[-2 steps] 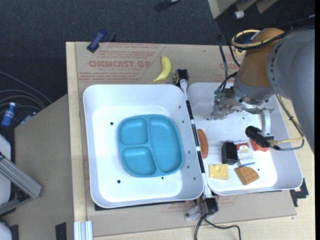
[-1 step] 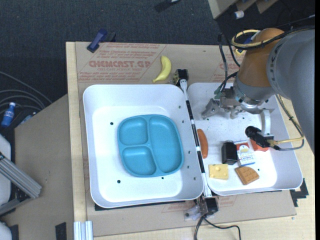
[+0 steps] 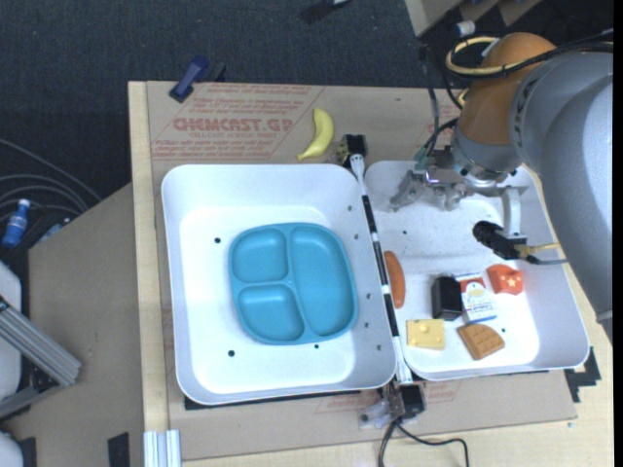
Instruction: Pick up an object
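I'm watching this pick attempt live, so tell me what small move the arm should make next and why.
Probably a short shift toward the near end of the right bin, then down. The gripper sits at the bin's far end over bare floor, while the hot dog, black block, cheese wedge and toast lie nearer the front.

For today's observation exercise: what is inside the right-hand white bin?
The right bin holds a sausage, cheese piece, waffle-like toy, black block, small carton and an orange-red toy. The arm covers the bin's far corner.
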Motion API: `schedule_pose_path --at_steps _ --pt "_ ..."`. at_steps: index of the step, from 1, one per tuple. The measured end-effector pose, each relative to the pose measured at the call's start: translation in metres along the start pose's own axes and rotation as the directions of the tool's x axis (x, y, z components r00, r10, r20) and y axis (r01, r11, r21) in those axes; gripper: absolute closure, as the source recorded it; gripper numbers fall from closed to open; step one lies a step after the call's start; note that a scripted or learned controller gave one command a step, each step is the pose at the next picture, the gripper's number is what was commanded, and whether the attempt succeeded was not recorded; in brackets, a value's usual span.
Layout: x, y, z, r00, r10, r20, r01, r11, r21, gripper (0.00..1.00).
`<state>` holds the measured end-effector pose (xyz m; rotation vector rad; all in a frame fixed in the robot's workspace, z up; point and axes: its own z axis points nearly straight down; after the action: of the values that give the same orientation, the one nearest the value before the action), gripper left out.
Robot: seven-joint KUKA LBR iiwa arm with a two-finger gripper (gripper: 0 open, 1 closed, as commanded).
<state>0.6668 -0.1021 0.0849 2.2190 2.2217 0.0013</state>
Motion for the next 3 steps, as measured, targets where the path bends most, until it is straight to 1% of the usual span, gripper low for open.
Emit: schedule_pose_path --at_steps 1,2,3 --pt "0.003 -0.04 0.0 1.0 0.002 -0.001 -0.002 1.0 0.004 0.0" --pt "0.011 0.0 0.0 1.0 0.0 0.0 0.0 1.0 0.0 0.0" --pt "0.011 -0.047 0.0 1.0 0.002 -0.001 -0.002 1.0 0.004 0.0"
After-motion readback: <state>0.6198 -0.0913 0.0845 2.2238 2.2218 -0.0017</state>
